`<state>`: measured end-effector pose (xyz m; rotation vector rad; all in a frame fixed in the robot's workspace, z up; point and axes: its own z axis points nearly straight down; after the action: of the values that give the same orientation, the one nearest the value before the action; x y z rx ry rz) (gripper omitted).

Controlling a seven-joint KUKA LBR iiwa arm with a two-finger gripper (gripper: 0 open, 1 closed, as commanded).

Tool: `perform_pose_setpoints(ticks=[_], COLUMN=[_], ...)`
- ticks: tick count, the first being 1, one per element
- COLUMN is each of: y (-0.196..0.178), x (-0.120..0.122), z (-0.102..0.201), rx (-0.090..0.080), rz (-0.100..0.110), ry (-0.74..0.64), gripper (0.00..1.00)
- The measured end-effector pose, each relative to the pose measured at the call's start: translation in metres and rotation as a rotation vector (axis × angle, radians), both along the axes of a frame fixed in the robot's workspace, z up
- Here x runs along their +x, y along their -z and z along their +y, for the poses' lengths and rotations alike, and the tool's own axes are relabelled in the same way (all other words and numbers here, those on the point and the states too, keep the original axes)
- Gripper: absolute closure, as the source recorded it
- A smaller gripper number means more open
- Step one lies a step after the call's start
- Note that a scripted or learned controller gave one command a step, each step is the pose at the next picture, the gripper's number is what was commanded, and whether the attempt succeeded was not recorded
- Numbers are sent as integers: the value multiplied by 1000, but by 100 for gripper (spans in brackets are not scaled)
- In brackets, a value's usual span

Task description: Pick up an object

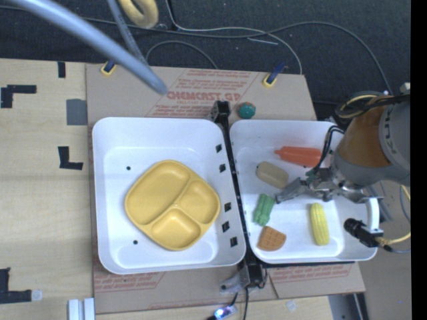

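The right bin (293, 131) holds an orange carrot (299, 155), a tan potato-like piece (271, 175), a green vegetable (263, 209), a yellow corn cob (319, 223) and an orange waffle-like wedge (271, 239). My gripper (288, 193) reaches in from the right, low over the bin's middle. Its tip sits between the tan piece and the green vegetable. I see nothing held.
The left bin (107, 179) holds a yellow divided plate (173, 204). A small teal ball (247, 110) lies on the cardboard behind the bins. Cables run across the dark floor at the back. A black divider (230, 179) separates the bins.
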<state>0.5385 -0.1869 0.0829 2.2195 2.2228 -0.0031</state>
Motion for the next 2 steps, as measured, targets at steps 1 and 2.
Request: perform_pose_setpoints(ticks=[1,2], y=[-13,-59], x=[1,8], z=[-1,-6], rx=[-3,1], rz=[-5,-4], ry=[1,1], gripper=[100,100])
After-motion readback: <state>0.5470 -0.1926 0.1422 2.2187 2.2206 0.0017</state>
